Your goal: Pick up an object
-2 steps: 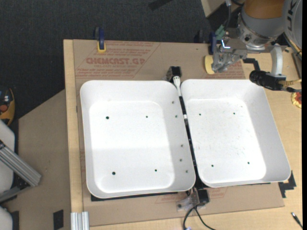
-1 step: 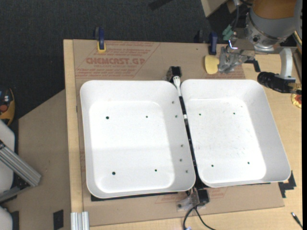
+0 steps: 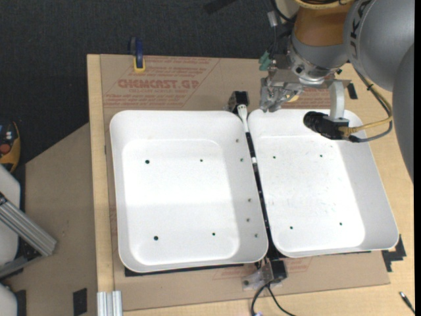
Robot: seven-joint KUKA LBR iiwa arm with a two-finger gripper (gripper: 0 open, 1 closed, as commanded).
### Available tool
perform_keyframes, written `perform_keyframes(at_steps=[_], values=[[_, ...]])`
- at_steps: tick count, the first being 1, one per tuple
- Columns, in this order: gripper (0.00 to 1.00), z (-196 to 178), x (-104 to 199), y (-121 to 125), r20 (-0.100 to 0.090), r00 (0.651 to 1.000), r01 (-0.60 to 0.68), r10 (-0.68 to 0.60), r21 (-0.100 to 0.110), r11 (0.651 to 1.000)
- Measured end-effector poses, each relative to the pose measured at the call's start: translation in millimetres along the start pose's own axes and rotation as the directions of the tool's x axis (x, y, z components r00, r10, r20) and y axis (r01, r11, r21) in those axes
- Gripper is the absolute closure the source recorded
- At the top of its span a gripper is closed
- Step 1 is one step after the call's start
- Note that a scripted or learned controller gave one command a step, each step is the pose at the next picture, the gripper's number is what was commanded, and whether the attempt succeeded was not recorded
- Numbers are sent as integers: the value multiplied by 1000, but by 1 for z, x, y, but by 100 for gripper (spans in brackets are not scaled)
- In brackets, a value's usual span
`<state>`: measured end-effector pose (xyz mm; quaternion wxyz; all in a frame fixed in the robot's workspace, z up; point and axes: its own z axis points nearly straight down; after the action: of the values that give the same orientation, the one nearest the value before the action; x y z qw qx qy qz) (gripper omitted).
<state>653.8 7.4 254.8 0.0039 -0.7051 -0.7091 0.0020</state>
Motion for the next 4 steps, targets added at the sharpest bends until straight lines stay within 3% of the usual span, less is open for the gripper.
perform_keyframes(at_steps=[1, 3, 4], values=[[100, -32, -14, -12, 3, 1000, -7, 7, -12, 1000], [100, -87, -10, -74, 2, 1000, -7, 7, -8, 1000], [100, -19, 62, -59, 1, 1000, 2, -2, 0, 1000]])
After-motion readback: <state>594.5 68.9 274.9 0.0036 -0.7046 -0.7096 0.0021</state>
